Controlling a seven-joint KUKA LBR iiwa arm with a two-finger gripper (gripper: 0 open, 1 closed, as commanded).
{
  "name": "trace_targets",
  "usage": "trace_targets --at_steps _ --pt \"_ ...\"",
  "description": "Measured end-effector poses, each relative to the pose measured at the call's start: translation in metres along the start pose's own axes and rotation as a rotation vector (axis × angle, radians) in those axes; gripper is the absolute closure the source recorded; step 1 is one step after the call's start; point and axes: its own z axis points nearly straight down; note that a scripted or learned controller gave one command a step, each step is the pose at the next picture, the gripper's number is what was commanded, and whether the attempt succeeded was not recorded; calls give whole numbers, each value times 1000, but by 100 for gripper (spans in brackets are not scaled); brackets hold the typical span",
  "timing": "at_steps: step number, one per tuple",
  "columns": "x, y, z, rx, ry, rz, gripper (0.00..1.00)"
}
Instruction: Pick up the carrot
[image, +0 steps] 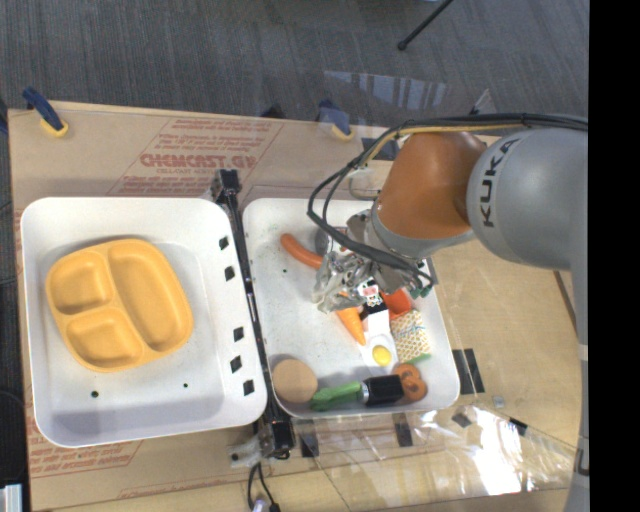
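In the left white bin (40, 400) we note a yellow three-compartment plastic tray (117, 302). In the right white bin (262, 300) lie an orange sausage-shaped toy (299, 249) and — lower down — a round tan ball (294, 380). The metal two-finger gripper (340, 283) hangs just above the small orange carrot (351, 323) mid-bin — whether it is gripping, we cannot tell.

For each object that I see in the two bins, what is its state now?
carrot: lying in the right bin, just below the gripper
hot dog: lying flat, apart from the pile
yellow divided plate: upright in the left bin
round tan ball: resting at the near wall
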Motion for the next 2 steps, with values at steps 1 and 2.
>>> trace_targets --at_steps 1,2 --pt "0 0 0 -1 1 0 0" --pt "37 9 23 -5 9 60 0"
